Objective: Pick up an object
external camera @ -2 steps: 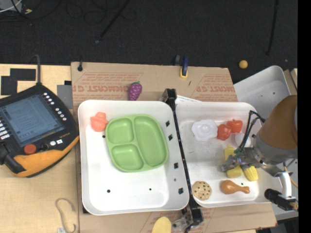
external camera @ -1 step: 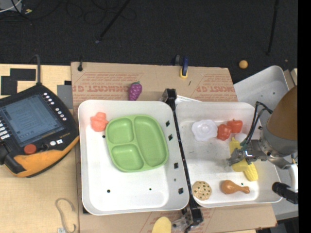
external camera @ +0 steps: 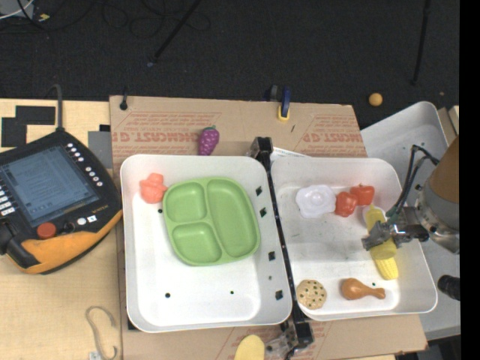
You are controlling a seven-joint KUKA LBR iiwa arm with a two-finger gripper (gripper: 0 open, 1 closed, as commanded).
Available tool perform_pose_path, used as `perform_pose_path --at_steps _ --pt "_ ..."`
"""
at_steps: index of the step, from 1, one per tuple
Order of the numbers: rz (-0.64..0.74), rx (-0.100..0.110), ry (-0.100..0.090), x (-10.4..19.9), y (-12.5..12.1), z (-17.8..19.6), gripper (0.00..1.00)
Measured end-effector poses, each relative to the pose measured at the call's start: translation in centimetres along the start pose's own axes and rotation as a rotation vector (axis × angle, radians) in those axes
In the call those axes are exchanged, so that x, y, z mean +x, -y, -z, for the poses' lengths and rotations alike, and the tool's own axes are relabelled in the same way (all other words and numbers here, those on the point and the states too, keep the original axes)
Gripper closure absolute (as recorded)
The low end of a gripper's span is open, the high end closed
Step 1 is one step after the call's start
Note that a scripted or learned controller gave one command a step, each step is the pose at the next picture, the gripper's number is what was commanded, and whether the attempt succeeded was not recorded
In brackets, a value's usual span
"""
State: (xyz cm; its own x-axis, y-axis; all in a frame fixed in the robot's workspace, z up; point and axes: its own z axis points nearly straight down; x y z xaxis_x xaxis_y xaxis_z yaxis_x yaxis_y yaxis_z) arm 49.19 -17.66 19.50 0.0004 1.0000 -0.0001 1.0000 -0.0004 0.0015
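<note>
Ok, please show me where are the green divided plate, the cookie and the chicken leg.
green divided plate (external camera: pixel 211 220): camera view, centre ridge.
cookie (external camera: pixel 310 294): camera view, middle of top face.
chicken leg (external camera: pixel 358 288): camera view, thick meaty end.

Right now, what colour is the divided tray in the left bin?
Light green, clearest in the camera view: the divided tray lies in the left bin.
</note>
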Motion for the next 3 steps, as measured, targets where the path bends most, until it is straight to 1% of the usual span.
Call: perform_pose_path --at_steps 1,2,3 --pt "0.001 0.0 0.0 -0.1 0.0 3.4 1.0" --pt "0.005 0.002 -0.003 5.2 -1.2 4.3 1.0" --pt "0.005 0.003 -0.002 10.4 -3.0 4.7 1.0"
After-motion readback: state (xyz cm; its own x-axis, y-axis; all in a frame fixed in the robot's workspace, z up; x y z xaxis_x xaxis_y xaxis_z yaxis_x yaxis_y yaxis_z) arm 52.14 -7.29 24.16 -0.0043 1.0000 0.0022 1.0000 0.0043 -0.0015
